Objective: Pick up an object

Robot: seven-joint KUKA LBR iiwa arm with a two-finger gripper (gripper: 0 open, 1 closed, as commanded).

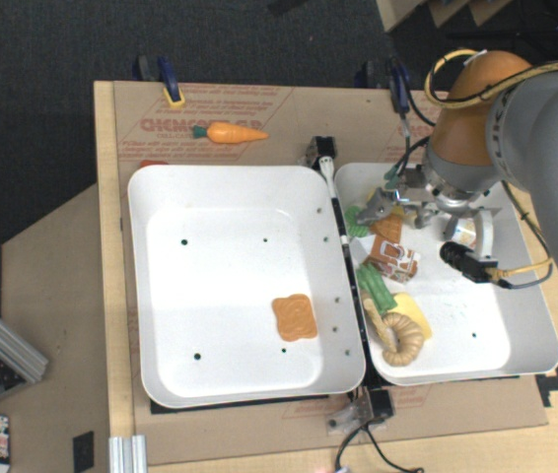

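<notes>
The right bin holds several small items along its left side. Among them are a brown and white packet, a green stalk, a yellow piece and a tan twisted pastry. My gripper hangs low over the upper part of this bin, just above and right of the packet. An orange-brown piece and a green leaf-like item lie right at its left side. In the left bin a flat orange waffle-like piece lies alone.
A toy carrot lies on the cardboard bench behind the left bin. A black cable end hangs beside the gripper over the right bin. Clamps hold the board's back edge. The arm's orange band rises above the right bin.
</notes>
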